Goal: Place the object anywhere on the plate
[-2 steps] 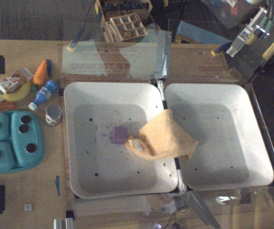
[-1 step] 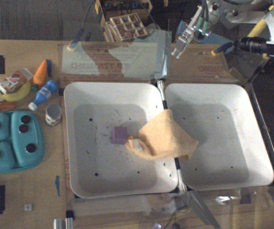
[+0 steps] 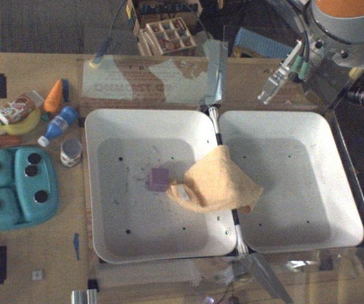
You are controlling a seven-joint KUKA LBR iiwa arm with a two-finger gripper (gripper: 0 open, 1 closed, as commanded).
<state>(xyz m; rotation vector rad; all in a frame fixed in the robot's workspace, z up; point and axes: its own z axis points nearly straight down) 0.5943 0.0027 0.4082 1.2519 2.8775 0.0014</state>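
Note:
A small purple block (image 3: 158, 178) lies on the floor of the left bin (image 3: 106, 138), near its middle. A yellow cloth (image 3: 222, 181) is draped over the divider between the two bins, partly in each. A small pale item (image 3: 181, 193) pokes out from under the cloth's left edge. My gripper (image 3: 277, 81) hangs high over the far rim of the right bin (image 3: 309, 144), well away from the block and the cloth. It is open with nothing between its fingers.
On the bench left of the bins sit a teal sectioned tray (image 3: 14, 185), a small can (image 3: 71, 152), a blue bottle (image 3: 58, 125), a toy carrot (image 3: 54, 95) and a banana (image 3: 21, 125). A compartment box (image 3: 169, 33) stands behind the bins.

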